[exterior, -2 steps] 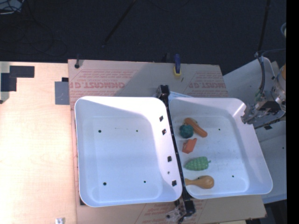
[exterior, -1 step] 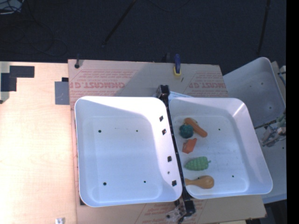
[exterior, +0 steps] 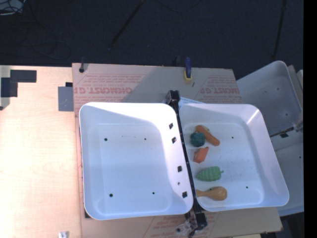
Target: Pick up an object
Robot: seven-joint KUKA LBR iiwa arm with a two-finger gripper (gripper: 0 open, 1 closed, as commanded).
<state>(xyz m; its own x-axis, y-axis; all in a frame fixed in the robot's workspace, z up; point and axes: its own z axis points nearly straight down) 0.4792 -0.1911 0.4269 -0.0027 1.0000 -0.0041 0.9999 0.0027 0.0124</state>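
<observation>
Five toys are lying in the right bin [exterior: 247, 148], near its wall beside the left bin [exterior: 129, 167]: a carrot [exterior: 209, 136] touching a ball [exterior: 197, 139], a red bit [exterior: 200, 155], a green lump [exterior: 208, 173] and a gourd [exterior: 213, 193].

Two white bins [exterior: 129, 114] (side by side); five small toys [exterior: 208, 174] in the right one.

Five toys [exterior: 206, 163] lie along the right bin's [exterior: 257, 133] left side, beside the left bin [exterior: 124, 162]
</observation>
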